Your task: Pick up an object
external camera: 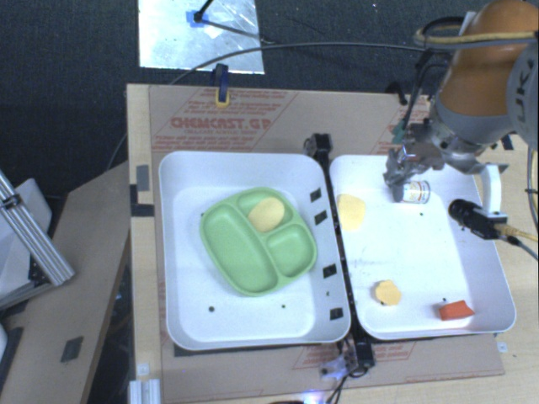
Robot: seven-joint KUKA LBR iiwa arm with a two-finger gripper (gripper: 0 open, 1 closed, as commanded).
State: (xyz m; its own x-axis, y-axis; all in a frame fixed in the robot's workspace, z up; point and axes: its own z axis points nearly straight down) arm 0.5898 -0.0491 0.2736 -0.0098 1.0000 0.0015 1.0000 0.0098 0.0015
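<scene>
hand (399, 183) is hanging low in the right bin's (488, 263) far part, grip state unclear, right beside a small white can (416, 193) that is lying on its side, long axis running left-right across the bin.

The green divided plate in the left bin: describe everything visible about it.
The green divided plate looks like pale green matte plastic, rounded, with three compartments: one long one along its left side and two smaller ones on the right. It lies flat, turned at an angle, on the left bin's floor near the middle. A yellow rounded object sits in its upper small compartment.
</scene>
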